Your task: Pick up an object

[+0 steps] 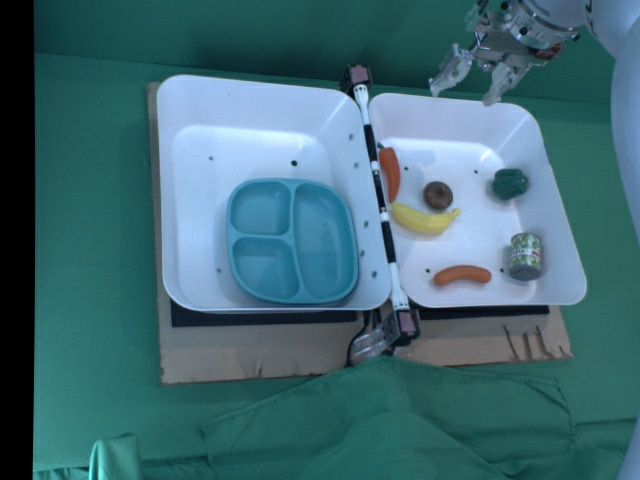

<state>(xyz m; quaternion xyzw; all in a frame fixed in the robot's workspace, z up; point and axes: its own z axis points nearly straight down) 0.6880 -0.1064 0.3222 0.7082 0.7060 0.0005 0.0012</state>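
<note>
My gripper [470,82] hangs open above the far edge of the right bin [560,238], with nothing between its fingers. Below it in that bin lie a red-orange chili [390,173] by the left wall, a yellow banana [423,218], a brown doughnut [437,195], a green pepper-like toy [509,183], a small can [525,256] at the right and an orange sausage [462,275] near the front.
The left bin [200,138] holds a teal divided plate [292,241]. A black-and-white bar [380,203] runs between the bins. Both bins rest on cardboard [260,353] over green cloth, which bunches up at the front.
</note>
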